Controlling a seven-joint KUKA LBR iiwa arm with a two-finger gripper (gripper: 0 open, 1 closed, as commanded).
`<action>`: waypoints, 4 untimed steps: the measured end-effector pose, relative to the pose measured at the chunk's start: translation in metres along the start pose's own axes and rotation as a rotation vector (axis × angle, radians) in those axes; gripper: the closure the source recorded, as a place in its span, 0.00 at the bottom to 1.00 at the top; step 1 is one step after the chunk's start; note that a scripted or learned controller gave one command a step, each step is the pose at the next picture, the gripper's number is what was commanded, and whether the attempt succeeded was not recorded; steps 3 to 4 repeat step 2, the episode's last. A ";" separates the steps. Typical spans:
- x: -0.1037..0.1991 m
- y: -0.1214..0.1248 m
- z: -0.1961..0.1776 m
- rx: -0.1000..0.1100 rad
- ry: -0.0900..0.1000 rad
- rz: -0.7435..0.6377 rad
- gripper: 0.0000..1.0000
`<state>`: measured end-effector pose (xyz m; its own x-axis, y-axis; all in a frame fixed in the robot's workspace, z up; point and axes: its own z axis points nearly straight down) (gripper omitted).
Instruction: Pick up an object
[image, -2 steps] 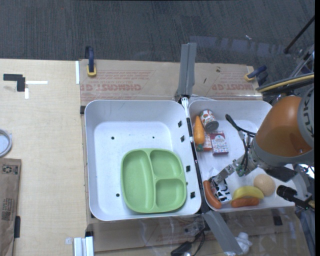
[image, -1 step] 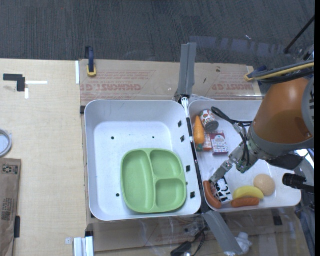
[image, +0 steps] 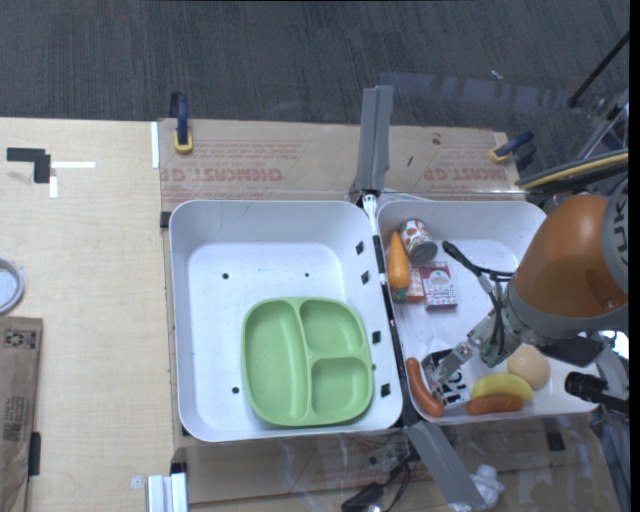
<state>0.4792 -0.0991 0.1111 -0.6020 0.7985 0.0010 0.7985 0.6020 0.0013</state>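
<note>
Low in the right bin (image: 480, 226), toward the lower right of the frame: the gripper (image: 448, 375), black with white markings, pointed down and to the left at the bin floor. Cannot tell whether spread wide or drawn narrow. Nothing seen clamped in it.

Just to its left, touching or nearly so: a red sausage (image: 418, 385), smooth and glossy, slightly curved, lying lengthwise against the bin's left wall with its lower end near the front corner. Just to the right of the gripper: a yellow banana (image: 503, 385), short and plump, lying crosswise. Directly below that, touching it: an orange-red piece (image: 494, 404), long and thin. Above right of the banana: a pale beige round lump (image: 531, 368), partly under the arm.

Further up the same bin: a small red and white box (image: 438, 286) lying flat; left of it an orange carrot (image: 398, 264) along the wall; above that a tilted can (image: 417, 241) with a red label; to the right a thin black stick (image: 468, 260).

Over the bin's right side: the arm's orange band (image: 570, 265).

In the left bin (image: 270, 240), lower middle of the frame: a green divided plate (image: 300, 365) with three compartments.

Around both: the tan bench (image: 80, 260).
</note>
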 end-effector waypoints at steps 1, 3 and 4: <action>-0.002 0.002 -0.009 -0.003 0.000 0.001 1.00; 0.076 0.073 -0.082 0.005 -0.001 0.176 1.00; 0.076 0.073 -0.082 0.005 -0.001 0.176 1.00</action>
